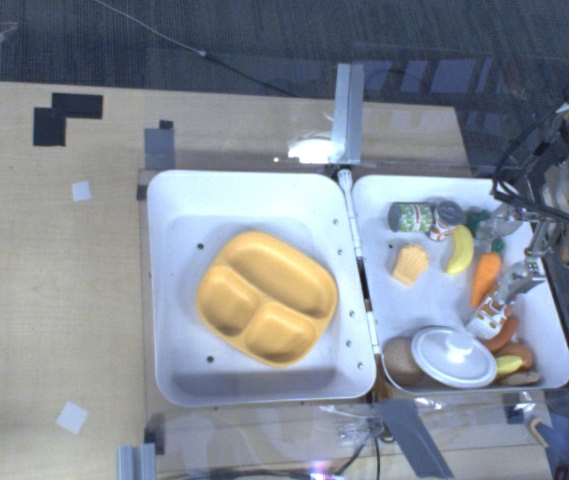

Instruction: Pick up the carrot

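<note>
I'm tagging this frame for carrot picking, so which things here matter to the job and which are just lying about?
Part of the job:
- carrot, in the right bin
- gripper, just beside the carrot

Just lying about:
- banana
- can
- yellow wedge
- white lid
- yellow divided tray, in the left bin

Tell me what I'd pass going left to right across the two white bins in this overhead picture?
Yellow divided plate in the left bin → corn piece in the right bin → banana → carrot → the robot's gripper at the right side.
</note>
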